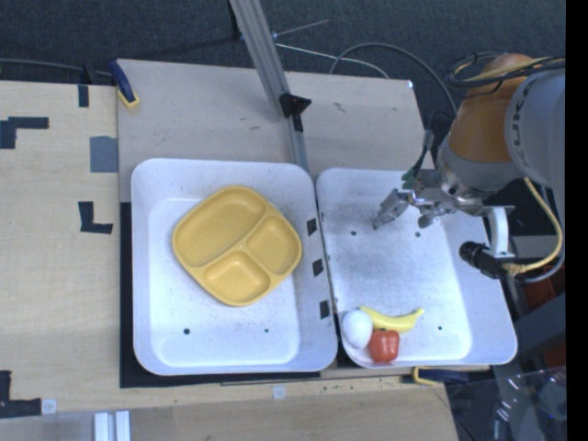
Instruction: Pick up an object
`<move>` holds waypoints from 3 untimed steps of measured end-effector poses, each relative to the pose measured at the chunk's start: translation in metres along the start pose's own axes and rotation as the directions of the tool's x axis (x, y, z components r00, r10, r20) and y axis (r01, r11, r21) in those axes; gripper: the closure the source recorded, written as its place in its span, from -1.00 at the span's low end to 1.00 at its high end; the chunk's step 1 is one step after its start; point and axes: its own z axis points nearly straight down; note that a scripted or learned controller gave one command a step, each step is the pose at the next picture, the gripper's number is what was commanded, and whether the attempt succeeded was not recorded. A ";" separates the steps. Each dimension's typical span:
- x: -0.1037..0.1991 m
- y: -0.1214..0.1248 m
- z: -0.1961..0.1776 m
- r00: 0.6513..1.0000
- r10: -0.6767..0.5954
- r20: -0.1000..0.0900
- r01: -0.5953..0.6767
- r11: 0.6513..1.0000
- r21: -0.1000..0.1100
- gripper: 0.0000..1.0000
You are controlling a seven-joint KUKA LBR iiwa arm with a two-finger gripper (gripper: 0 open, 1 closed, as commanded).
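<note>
Two white bins sit mid-frame, and with the gripper hanging empty, fingers apart, over the right bin, it should travel to the lower edge where banana, egg and tomato crowd together, then descend squarely on one.

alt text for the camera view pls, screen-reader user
A robot gripper hovers over the far end of the right bin, holding nothing; a banana, white egg and red pepper sit at its near edge. The left bin holds a yellow divided plate.
</note>
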 end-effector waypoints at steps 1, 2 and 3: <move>0.000 0.009 0.057 1.000 -0.001 0.000 0.001 1.000 0.001 -1.00; 0.001 0.010 0.044 1.000 -0.002 -0.001 0.002 1.000 -0.004 1.00; -0.005 0.017 -0.013 1.000 0.000 0.000 0.000 1.000 -0.010 1.00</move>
